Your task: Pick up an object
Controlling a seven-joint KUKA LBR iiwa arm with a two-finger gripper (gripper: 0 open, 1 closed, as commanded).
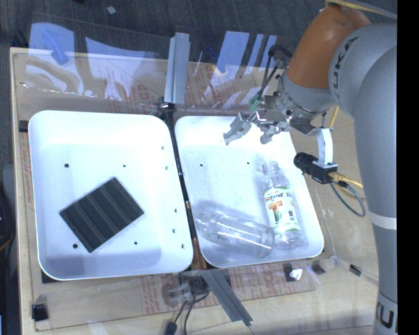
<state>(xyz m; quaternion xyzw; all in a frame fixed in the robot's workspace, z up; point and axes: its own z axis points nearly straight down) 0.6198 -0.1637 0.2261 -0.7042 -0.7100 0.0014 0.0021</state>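
Note:
My gripper (250, 134) hangs over the far edge of the right bin (216, 152), its two fingers spread apart with nothing between them. A clear plastic bottle with a green and white label (281, 204) lies lengthwise along the bin's right side, below the gripper. A clear empty bottle or cup (234, 230) lies on its side near the bin's front edge, touching the labelled bottle's base. In the left bin (56, 138) a dark ribbed rectangular slab (101, 213) lies flat at a slant.
A metal divider (176, 68) rises behind the seam between the bins. Clear plastic panels stand along the back of the bench. A black connector and cable (314, 167) hang off the arm at the right bin's right rim.

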